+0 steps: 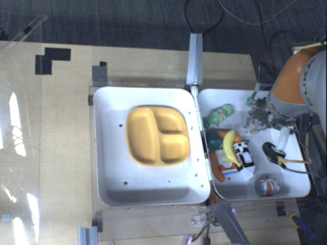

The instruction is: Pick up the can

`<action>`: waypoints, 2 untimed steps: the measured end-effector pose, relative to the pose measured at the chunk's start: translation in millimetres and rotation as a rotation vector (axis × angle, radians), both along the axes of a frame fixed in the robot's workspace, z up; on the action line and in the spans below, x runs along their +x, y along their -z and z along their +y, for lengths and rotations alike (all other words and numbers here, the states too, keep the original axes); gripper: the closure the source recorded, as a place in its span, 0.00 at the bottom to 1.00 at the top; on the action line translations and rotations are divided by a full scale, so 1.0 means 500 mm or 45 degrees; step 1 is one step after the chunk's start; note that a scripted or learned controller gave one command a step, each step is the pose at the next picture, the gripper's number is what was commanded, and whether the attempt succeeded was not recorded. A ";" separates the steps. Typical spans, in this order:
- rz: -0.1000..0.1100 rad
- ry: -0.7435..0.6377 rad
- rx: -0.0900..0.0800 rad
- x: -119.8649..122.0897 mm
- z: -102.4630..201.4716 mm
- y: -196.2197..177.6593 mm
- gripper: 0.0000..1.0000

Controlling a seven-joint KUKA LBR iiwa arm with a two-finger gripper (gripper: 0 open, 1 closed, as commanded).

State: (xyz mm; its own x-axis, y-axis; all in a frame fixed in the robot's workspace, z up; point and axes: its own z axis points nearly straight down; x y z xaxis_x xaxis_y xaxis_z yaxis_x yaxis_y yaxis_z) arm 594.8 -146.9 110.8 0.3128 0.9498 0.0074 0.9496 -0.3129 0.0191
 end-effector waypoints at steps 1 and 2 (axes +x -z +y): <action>-0.007 -0.005 0.000 0.004 0.003 -0.023 1.00; -0.006 -0.004 0.000 0.004 0.003 -0.023 0.00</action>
